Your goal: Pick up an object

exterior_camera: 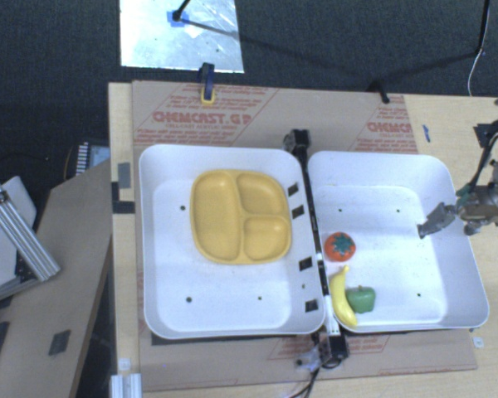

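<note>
1. Both white bins (373,172) look like smooth, faintly glossy plastic.
2. The yellow divided plate (239,215) reads as matt plastic.
3. Tomato (340,246), banana (342,298), green pepper (362,298): shiny, probably plastic toys.
4. The desk (257,114) looks like printed brown cardboard.

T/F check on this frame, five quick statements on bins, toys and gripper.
1. The yellow divided plastic plate lies in the left white bin. True.
2. The red toy tomato sits on that plate. False: it lies in the right white bin.
3. The yellow toy banana touches the green toy pepper. True.
4. The gripper holds the tomato. False: it is over the right bin's right side, apart from the toys.
5. The banana lies by the right bin's far edge. False: near its front left corner.
</note>
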Controlling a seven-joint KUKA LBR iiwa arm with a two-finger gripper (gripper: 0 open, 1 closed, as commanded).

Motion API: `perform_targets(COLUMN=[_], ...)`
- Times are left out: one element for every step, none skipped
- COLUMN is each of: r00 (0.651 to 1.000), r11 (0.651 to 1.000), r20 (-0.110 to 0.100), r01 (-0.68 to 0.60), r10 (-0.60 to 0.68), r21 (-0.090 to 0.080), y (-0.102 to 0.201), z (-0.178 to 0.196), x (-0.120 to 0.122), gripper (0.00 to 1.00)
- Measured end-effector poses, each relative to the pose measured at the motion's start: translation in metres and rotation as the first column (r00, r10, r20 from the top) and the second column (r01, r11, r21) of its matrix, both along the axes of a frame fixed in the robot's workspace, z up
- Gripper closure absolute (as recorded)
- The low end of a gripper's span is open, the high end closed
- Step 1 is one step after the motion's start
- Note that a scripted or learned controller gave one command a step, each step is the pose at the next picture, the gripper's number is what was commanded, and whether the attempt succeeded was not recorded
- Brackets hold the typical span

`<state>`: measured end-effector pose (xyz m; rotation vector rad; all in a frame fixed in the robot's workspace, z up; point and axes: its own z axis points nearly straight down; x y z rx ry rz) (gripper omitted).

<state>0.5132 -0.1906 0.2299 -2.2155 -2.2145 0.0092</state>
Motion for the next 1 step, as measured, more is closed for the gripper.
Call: perform_targets(r00=[1.0], r11=[1.0], r20=[0.012], r01=[-0.004], r10=[0.004], r21=[-0.003], y=[0.0006], z=[0.0063], x=[0.0027], gripper=[0.0])
